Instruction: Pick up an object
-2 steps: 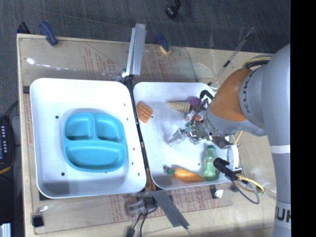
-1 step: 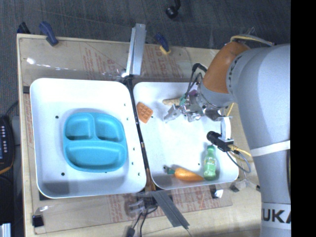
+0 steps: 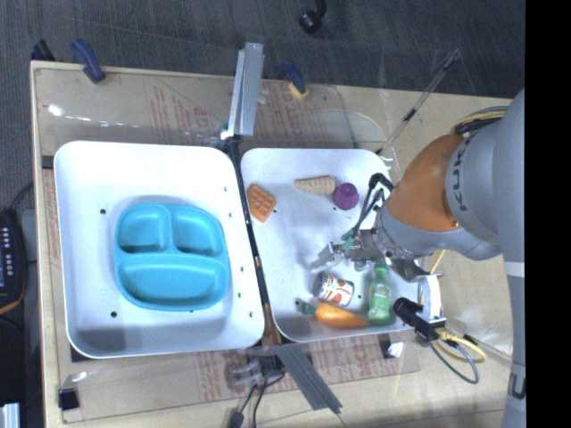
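Observation:
My gripper (image 3: 344,253) hangs low over the middle of the right bin (image 3: 294,248), the arm reaching in from the right. Just below it lies a red and white can (image 3: 336,289). A green bottle (image 3: 380,296) lies to the right of the can, and an orange carrot (image 3: 341,317) rests along the bin's near wall. Further back are a purple plum-like toy (image 3: 346,195), a tan cone (image 3: 314,185) and an orange waffle piece (image 3: 260,201) near the left wall. Nothing shows as lifted by the gripper.
The left bin (image 3: 80,239) holds a blue divided plate (image 3: 172,255). A metal bar (image 3: 244,87) stands at the back between the bins. Blue clamps (image 3: 87,59) sit on the bench's far edge. Cables (image 3: 455,341) lie at the near right.

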### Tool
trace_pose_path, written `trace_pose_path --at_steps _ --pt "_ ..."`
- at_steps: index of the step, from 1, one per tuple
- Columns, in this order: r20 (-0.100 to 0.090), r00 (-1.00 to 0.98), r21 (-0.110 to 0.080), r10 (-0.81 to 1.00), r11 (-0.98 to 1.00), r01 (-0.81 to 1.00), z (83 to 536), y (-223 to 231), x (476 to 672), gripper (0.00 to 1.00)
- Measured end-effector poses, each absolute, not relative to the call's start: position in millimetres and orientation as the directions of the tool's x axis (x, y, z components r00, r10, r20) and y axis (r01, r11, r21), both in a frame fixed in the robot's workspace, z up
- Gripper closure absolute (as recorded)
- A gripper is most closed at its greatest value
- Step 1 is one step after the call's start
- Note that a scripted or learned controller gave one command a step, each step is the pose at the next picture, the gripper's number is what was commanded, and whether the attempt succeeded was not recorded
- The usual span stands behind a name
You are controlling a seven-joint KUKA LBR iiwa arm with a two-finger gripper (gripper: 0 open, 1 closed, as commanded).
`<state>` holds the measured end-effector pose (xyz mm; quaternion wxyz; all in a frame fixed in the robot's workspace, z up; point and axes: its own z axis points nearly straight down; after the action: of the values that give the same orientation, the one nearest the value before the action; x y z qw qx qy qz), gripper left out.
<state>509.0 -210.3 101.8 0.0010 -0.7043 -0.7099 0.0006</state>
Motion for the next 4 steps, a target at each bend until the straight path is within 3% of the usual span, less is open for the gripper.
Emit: trace_pose_path --at_steps 1,2,3,4 --pt "0.000 -0.013 -0.002 1.000 0.013 1.000 112 -210 510.1 1.00" --pt "-0.001 -0.013 -0.002 1.000 0.013 1.000 112 -210 510.1 0.00" --pt "0.000 -0.011 0.002 1.000 0.011 1.000 93 -209 478.7 0.00" --pt "-0.002 -0.017 0.005 1.000 0.017 1.000 104 -209 480.7 1.00"
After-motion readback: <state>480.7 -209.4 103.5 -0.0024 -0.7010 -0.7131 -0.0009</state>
